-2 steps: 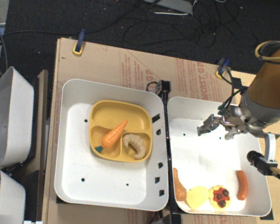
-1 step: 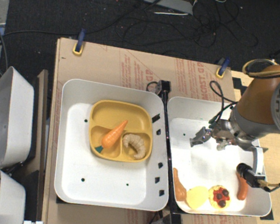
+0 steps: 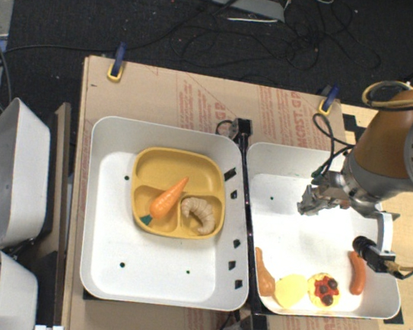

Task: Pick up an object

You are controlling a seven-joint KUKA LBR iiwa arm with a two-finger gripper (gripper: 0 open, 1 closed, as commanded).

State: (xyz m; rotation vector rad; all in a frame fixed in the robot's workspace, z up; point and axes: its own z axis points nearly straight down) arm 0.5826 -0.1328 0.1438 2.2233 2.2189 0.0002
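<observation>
We observed the gripper positioned over the upper part of the right bin, near that bin's top edge. From the slanted overhead view we could not tell what state the claw was in. No object was visible in it, so we judged that no pick had been made at this moment.

Candidate objects in the right bin lay along its bottom edge and right edge:

1. A chicken drumstick, at the bottom-left corner, against the left wall.
2. A pale yellow round piece, just beside the drumstick on the bottom edge.
3. A small tart with red and dark berries, just beside the yellow piece.
4. A sausage, near the right edge, close to the bottom-right corner.

All 4 were well apart from the gripper, which stood over a bare part of the bin floor.

The left bin held a yellow divided plate near its centre. A carrot lay in the plate's left compartment and a shrimp in its lower-right compartment.

Progress assessment: we judged the task to be at the approach stage. Remaining steps were to select 1 object, move the gripper above it, descend, clamp, and lift. The nearest targets appeared to be those along the right bin's bottom edge.
</observation>
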